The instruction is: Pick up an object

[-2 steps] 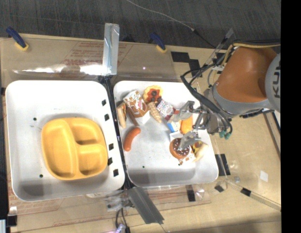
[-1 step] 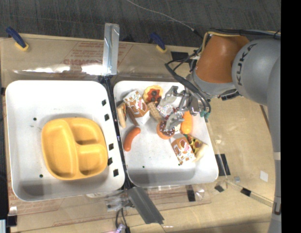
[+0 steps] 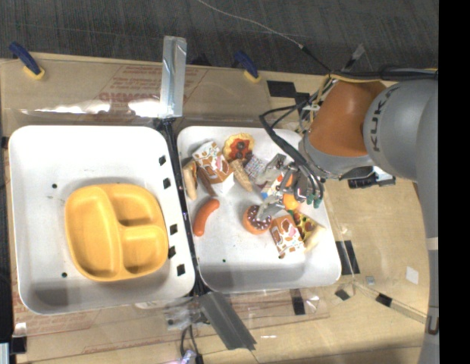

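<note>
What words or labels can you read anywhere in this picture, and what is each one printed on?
"KUKA", in part: dark letters down the grey arm, beside its orange band.
Faint red print on the cardboard sheet behind the bins: too blurred to read.
Toy food packets in the right bin, such as the one nearest its front: any print is too small to read.
Yellow tray in the left bin: no lettering seen.

we read "KUKA" in dark letters on the grey arm (image 3: 402,131), at 3 o'clock, running vertically beside the orange band | faint red print on the cardboard sheet (image 3: 136,82) under the bins, at 11 o'clock, too blurred for us to read | no other legible text or numbers
</note>
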{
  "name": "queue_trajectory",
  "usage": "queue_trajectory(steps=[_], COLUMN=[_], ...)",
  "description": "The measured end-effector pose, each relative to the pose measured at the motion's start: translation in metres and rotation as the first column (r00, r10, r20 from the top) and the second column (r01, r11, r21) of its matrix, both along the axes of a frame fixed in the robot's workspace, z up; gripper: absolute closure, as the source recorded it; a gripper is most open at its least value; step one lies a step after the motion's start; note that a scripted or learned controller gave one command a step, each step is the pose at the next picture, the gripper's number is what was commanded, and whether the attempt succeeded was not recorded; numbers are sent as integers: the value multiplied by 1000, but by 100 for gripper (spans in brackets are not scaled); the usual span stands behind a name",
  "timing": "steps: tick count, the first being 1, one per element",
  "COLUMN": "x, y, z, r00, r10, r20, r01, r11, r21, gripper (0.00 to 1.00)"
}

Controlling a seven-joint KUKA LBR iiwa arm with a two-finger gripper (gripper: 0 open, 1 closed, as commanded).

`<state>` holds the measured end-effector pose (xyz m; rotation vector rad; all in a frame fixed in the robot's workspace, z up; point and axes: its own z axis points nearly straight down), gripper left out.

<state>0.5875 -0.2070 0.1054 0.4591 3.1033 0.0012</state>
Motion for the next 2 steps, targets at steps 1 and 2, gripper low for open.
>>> queue_trajectory(steps=[1,2], x=[-63,-107], y=[0,35], z=[-8,-8], r00=[970,975], r10=[-245,-222], r20=[10,8], r01=[245,222], r11=[970,975], r21=[1,0], gripper=[0,0])
